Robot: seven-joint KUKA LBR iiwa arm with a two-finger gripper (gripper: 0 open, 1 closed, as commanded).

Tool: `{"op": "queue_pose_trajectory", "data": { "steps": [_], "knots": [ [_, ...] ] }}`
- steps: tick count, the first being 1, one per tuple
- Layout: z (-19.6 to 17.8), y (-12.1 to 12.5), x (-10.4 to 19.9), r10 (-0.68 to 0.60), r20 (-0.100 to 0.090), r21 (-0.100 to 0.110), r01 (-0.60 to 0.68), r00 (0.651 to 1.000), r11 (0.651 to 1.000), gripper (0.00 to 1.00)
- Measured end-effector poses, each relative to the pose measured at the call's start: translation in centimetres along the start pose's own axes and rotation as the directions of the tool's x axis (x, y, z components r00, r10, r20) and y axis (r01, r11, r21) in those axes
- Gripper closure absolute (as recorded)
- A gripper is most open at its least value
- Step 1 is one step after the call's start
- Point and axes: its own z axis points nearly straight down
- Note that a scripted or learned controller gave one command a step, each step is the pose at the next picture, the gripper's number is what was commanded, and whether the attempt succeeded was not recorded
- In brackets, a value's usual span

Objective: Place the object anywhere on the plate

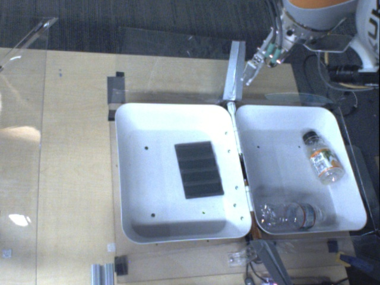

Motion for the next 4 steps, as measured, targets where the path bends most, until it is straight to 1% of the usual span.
{"op": "queue_pose_trajectory", "data": {
  "steps": [1,2,3,4],
  "knots": [
    [-1.5,4.1,1.9,-0.226,0.000,-0.001,0.226,0.974,0.974,1.00],
    [-2.8,4.2,1.8,-0.227,0.007,-0.007,0.228,0.974,0.974,1.00],
    [-2.8,3.3,8.8,0.222,-0.002,0.003,-0.222,0.975,0.975,1.00],
    [1.8,4.0,1.9,0.259,-0.002,0.005,-0.259,0.966,0.966,1.00]
  ]
}}
